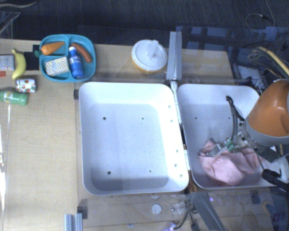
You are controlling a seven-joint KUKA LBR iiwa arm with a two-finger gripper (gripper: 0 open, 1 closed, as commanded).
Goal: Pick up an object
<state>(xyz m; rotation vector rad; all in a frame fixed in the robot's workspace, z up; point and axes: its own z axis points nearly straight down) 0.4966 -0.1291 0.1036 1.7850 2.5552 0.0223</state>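
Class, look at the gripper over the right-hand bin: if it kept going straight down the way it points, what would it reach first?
Most likely the pink cloth, crumpled directly beneath the gripper; depth is hard to judge, and it may already be touching.

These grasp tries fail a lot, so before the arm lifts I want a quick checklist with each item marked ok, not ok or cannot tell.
1. Gripper sits over the pink cloth: ok.
2. Cloth lies inside the right bin: ok.
3. Cloth caught between the fingers: cannot tell.
4. Cable clear of the cloth: ok.
5. Cloth clear of the bin's walls: cannot tell; its right end runs under the arm.
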